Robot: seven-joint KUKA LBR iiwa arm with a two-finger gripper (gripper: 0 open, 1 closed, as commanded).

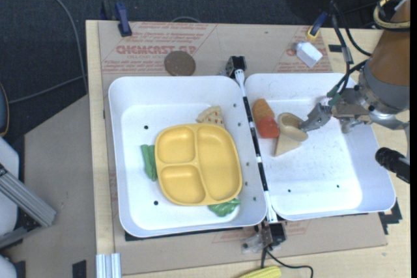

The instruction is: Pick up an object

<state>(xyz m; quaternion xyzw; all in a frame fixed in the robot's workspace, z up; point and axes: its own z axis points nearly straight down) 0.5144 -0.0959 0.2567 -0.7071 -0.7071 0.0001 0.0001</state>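
Tan wedge (289,133) touching tool (315,119), right bin (339,192).

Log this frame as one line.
gripper: right bin, at tan object | grasp: unconfirmed | yellow tray: left bin

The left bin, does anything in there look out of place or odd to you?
Yes. The yellow divided plate lies on top of other items: a green piece pokes out at its left edge, another green piece at its lower right, and a tan waffle-like piece at its top.
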